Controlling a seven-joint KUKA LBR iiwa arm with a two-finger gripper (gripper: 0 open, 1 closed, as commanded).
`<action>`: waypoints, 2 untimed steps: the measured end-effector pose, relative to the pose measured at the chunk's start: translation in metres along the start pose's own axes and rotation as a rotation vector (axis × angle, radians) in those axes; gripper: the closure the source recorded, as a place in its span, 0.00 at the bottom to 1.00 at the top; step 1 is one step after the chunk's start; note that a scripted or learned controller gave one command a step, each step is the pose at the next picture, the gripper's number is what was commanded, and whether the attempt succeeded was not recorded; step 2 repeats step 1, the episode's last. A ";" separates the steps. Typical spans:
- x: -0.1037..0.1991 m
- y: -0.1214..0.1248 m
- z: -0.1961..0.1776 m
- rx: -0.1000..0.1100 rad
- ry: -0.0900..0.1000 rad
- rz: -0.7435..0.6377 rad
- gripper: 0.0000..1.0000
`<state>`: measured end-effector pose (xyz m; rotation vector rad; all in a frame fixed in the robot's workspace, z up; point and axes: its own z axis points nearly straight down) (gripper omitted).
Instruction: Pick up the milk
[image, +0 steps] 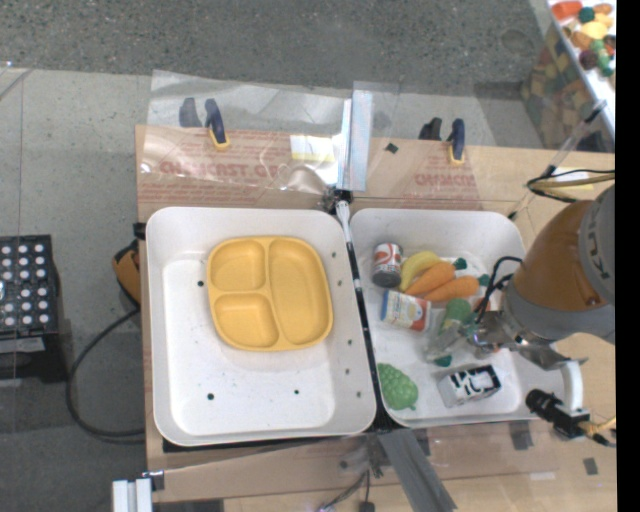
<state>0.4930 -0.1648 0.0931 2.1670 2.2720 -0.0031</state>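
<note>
In the right bin (500, 232) a white carton with blue and orange print (408, 310) lies on its side left of centre; it looks like the milk. A small black-and-white carton (470, 383) lies near the bin's front edge, and I cannot tell which of the two is the milk. My gripper (462, 338) reaches in from the right and hangs low between the two cartons, just right of the white one and above the black-and-white one. A green item (458, 312) sits right by it. The wrist hides the gripper's tip.
A red-and-white can (387, 262), a banana (420, 266) and carrots (447, 286) crowd the right bin's back. A green leafy piece (398, 386) lies at its front left. The left bin (180, 400) holds a yellow divided plate (270, 292).
</note>
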 end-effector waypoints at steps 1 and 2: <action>-0.017 -0.016 -0.006 0.003 0.002 -0.342 0.00; -0.017 -0.016 -0.006 0.003 0.002 -0.342 0.00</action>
